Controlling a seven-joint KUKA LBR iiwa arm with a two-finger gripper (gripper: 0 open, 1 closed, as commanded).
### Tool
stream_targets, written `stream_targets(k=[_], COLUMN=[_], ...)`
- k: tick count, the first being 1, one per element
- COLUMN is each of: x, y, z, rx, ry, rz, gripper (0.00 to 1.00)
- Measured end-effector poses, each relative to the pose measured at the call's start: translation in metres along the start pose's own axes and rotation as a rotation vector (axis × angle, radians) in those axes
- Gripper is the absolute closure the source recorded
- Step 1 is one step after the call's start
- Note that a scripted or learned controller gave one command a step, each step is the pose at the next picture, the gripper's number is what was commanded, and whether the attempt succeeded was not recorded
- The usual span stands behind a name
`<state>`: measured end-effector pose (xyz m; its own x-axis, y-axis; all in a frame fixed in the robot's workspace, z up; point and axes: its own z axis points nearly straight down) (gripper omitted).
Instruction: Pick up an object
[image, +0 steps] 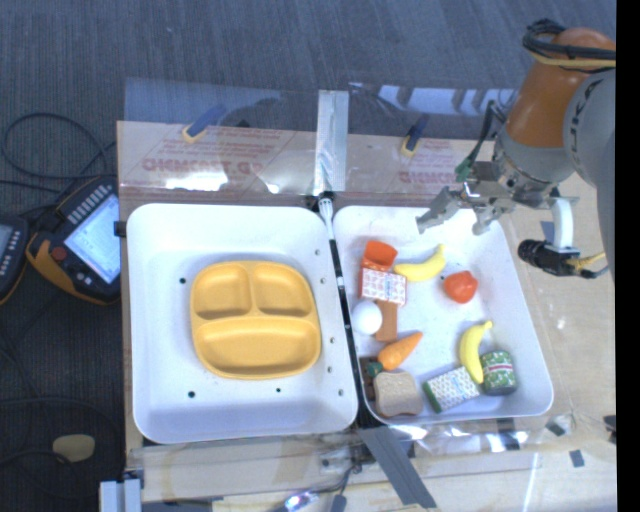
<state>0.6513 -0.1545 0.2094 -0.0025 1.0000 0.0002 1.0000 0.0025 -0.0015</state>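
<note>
The task names no one thing, so any toy in the right bin (520, 300) will serve. Nearest below the jaws lies a banana (422, 265), on its side with its curve up, and just right of it a tomato (460, 287); both sit apart from their neighbours, which would leave room for fingers on either side. Left of the banana an orange block (380, 252) rests against a patterned box (383, 286), and beneath those an egg (368, 318) and a carrot (400, 349) crowd the bin's left wall. Farthest from the jaws, along the near wall, are a second banana (473, 350), a can (498, 370), a green packet (452, 388) and a bread slice (398, 395), packed close, so harder to take singly.

The gripper (462, 213) hangs over the bin's far edge with its two fingers spread and nothing between them, which suits an approach not yet begun. It is above and slightly right of the first banana, clear of all the toys.

The left bin (150, 300) holds a yellow tray (255, 318), well away from the jaws, likely a place for setting things down.
</note>
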Motion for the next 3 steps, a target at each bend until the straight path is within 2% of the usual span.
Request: stream_targets(k=[1,2,3], x=[-0.029,-0.058,-0.056], y=[-0.016,0.010,-0.031], z=[0.104,0.117,0.117], rx=[-0.022,-0.008,-0.015], ry=[-0.003,0.010,0.001], rz=[-0.079,-0.100,-0.118], gripper=[0.00,0.00,0.00])
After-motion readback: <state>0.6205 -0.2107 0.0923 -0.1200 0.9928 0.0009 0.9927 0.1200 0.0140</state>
